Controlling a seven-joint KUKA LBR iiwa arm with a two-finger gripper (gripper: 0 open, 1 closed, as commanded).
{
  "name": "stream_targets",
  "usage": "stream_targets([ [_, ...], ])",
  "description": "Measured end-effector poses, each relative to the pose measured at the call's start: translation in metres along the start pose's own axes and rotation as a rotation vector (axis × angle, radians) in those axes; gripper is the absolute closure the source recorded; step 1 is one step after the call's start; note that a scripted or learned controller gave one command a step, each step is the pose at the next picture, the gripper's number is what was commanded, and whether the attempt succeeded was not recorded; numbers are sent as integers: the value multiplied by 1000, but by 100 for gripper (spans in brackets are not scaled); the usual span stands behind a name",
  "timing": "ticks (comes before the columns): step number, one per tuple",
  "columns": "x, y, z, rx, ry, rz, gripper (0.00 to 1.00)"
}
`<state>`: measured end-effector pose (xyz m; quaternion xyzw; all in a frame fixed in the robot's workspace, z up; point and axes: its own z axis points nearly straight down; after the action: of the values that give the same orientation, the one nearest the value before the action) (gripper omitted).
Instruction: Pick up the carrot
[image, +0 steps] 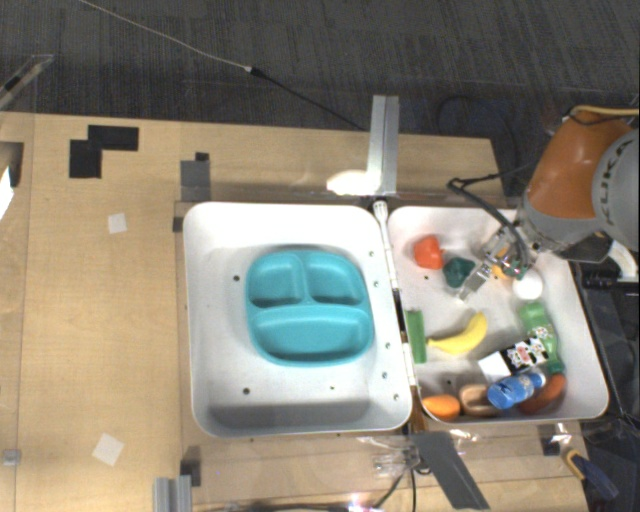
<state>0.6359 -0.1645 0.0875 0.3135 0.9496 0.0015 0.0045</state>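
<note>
Orange-banded arm (565, 180) stands highest over the worktop (90, 330), reaching in over the right bin (592, 350) with its claw (488, 268) lowered toward the far half of that bin. From above I cannot tell whether the claw is released or clenched, and nothing can be seen gripped in it.

My best guess for the carrot (428, 252) is the orange-red piece lying on the bin floor just to the claw's left, near the wall between the bins. A dark green piece (459, 270) sits between it and the claw, almost under the tip. Whether this is the carrot's leafy top or a separate toy is unclear. A second orange piece (441, 406) lies well apart from the claw, in the bin's near-left corner, so the identification is not certain.

Just right of the claw rests a white ball (528, 288). Nearer the viewer than the claw lie a banana (460, 337), a green block (415, 335) against the dividing wall and a blue bottle (517, 388) among crowded toys. That clutter probably explains why the claw comes in at the open far end.

Well to the claw's left, the other bin (200, 300) holds a blue tray (305, 305).

The grasp appears not yet made. The claw would likely need to shift left past the green piece.
</note>
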Motion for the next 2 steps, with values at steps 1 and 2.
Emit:
stream_targets([
  [1,61,57,-1,0,-1,15,0],
  [2,51,85,-271,-6,-9,150,0],
])
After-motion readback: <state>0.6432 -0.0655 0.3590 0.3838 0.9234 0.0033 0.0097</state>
